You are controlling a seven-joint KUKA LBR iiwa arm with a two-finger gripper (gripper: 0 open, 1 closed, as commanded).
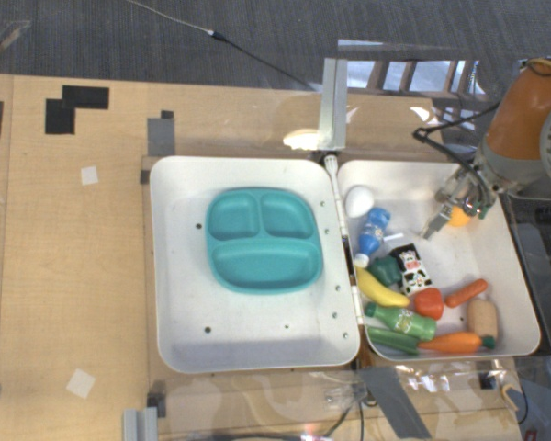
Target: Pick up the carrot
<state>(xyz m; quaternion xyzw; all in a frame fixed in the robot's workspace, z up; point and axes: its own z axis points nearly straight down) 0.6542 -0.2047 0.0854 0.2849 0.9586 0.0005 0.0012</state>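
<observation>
A teal divided plate (263,240) lies in the left bin (179,338); a banana (379,288) lies in the right bin (519,333).

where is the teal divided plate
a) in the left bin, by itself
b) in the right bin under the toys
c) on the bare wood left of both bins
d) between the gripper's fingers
a: the teal divided plate lies flat in the middle of the left bin, with no other item in that bin.

Cut off and covered spots

The arm (533,127) runs off the right edge. The gripper (455,205) covers part of a small yellow object (459,216), too small to identify. The green bottle (399,321) overlaps the banana (379,288).
</observation>
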